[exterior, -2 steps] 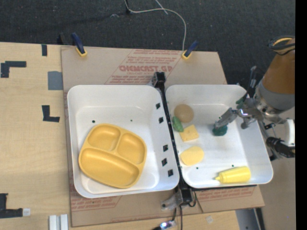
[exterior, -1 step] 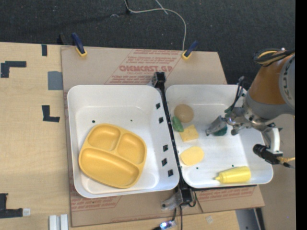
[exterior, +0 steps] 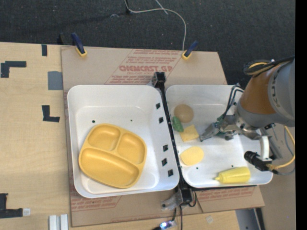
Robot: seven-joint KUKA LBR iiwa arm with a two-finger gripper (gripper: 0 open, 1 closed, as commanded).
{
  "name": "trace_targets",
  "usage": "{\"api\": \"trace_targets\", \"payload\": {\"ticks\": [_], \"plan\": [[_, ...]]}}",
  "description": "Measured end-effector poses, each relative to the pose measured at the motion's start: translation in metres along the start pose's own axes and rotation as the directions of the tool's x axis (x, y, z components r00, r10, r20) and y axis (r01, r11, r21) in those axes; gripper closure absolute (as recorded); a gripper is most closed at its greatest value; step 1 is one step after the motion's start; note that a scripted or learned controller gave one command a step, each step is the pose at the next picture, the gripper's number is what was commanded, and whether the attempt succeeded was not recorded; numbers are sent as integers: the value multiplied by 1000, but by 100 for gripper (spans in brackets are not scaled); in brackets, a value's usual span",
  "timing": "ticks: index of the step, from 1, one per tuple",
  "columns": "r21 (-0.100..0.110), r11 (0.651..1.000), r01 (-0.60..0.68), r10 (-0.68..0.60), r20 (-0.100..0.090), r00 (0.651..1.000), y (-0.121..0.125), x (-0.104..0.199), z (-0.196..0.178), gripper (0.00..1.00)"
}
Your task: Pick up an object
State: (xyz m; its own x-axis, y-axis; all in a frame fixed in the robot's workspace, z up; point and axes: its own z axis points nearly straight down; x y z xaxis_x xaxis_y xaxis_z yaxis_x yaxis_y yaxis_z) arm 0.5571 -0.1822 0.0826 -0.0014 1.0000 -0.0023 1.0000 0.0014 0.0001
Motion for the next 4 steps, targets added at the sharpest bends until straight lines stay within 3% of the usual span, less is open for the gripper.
{"api": "trace_targets", "payload": {"ticks": [1,4], "plan": [[-3,1000,0,0,1,1000,1,0,-13,100],[-5,1000,1,-1,-1,1000,-3,-1,-166,100]]}}
